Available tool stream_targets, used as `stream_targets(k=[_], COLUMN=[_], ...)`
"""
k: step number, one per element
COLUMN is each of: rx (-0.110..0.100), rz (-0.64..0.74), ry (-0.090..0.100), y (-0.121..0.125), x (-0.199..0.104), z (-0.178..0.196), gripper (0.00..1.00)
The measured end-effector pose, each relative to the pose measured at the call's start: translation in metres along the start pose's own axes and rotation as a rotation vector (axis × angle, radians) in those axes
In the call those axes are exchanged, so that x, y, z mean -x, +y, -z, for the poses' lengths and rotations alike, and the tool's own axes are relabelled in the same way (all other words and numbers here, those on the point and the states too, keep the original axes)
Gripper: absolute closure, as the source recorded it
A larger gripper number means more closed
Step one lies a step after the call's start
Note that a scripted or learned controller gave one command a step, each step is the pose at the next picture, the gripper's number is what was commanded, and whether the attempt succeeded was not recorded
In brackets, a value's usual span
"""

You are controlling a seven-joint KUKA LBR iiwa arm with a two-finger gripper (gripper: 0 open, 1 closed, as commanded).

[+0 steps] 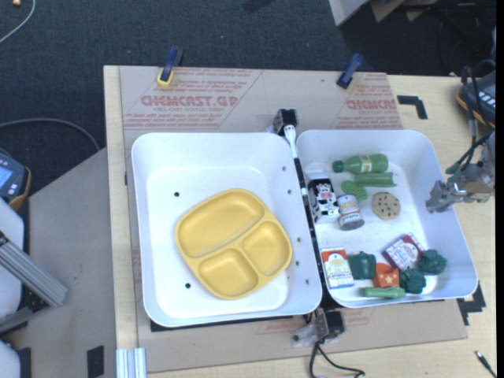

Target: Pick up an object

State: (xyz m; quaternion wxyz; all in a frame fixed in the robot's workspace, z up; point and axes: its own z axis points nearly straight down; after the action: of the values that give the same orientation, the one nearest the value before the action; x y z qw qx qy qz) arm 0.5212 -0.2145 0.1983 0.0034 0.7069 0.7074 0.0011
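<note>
Because the grey two-finger gripper [450, 194] hangs over the right rim of the right-hand shallow white bin [429, 150], we judge the main risk to be a descent that strikes the rim rather than any object. We cannot tell how the tool is set; nothing shows in its grasp.

The candidates all lie to its left. Nearest is the round tan cookie-like disc [385, 205], flat and likely to slip. Beyond it lie the green plastic bottle [361, 164] and the small silver-lidded can [350, 212]. Nearer the camera from the tool, the red-and-white packet [402, 252] sits crowded against dark green toy vegetables [421, 270], so a grab there could catch two things. Further left, the yellow divided plastic tray [232, 242] fills the other bin [157, 211].
</note>
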Motion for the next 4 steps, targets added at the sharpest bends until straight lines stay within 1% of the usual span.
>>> stream_targets(k=[1, 2, 3, 4], rx=[0.000, -0.007, -0.010, -0.009], rz=[0.001, 0.004, 0.004, 0.004], ry=[0.000, 0.006, 0.007, 0.006], y=[0.001, 0.001, -0.021, -0.026], x=[0.000, -0.046, -0.104, -0.140], z=[0.029, 0.029, 0.028, 0.033], gripper=[1.00, 1.00, 1.00, 1.00])
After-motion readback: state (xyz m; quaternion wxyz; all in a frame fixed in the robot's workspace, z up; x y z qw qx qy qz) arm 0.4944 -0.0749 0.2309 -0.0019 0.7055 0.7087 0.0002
